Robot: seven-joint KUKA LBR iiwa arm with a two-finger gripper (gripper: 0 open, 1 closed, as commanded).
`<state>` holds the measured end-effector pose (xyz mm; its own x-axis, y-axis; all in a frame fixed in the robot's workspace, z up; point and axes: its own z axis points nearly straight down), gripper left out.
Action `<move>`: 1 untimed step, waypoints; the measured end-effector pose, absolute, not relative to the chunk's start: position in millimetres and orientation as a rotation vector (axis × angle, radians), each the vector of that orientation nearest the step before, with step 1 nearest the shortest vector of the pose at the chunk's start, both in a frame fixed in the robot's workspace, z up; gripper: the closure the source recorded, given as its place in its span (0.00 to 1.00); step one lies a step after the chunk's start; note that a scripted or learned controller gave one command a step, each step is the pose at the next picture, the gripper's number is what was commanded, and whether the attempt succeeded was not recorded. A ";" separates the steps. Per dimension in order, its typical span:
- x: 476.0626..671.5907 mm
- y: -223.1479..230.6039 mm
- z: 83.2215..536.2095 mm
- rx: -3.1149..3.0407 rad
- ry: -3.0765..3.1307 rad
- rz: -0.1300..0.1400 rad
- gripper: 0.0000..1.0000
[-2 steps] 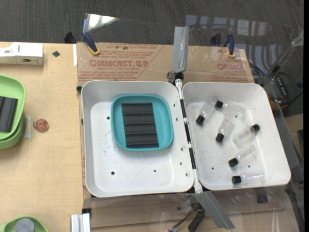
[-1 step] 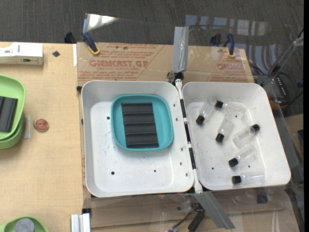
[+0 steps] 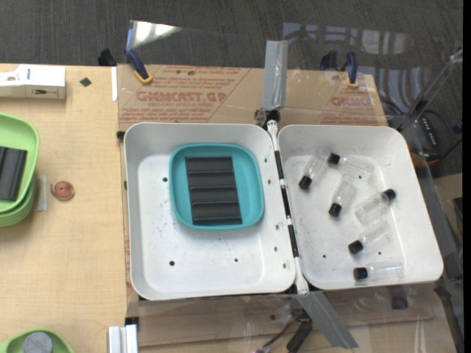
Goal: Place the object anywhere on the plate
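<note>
Cardboard sheet (image 3: 243,94) behind the bins, red print partly readable: "GHIMCAST" or similar at left, cut off at right; the smaller lines are too small to read. Two clamps with orange tips (image 3: 138,68) pin clear plastic sheeting at the back edge.

Left bin (image 3: 147,263): shallow, white, rounded corners, scuffed floor with a few dark specks. In it a teal plate (image 3: 180,197), rounded-square, glossy, raised rim. On the plate lies a dark grey ribbed block (image 3: 213,190), four horizontal ridges, matte.

Right bin (image 3: 412,263): same white shell, joined to the left one along a black hinge strip (image 3: 283,197). Six clear plastic vials with black caps (image 3: 338,197) scattered across the floor, all lying on their sides, well apart from the plate.

Bench (image 3: 73,271): pale wood grain. At left, a stack of lime-green plates (image 3: 26,134) holding a dark block; a small reddish disc (image 3: 63,190); a white box (image 3: 33,81) with unreadable print.

Arm and gripper are out of frame; finger state cannot be told.
</note>
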<state>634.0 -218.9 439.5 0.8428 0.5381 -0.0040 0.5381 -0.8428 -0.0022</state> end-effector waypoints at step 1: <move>634.0 -222.0 440.2 -3.068 -0.670 0.006 0.00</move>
<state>634.0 -222.0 440.2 0.9090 0.4167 -0.0033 0.4167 -0.9091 -0.0016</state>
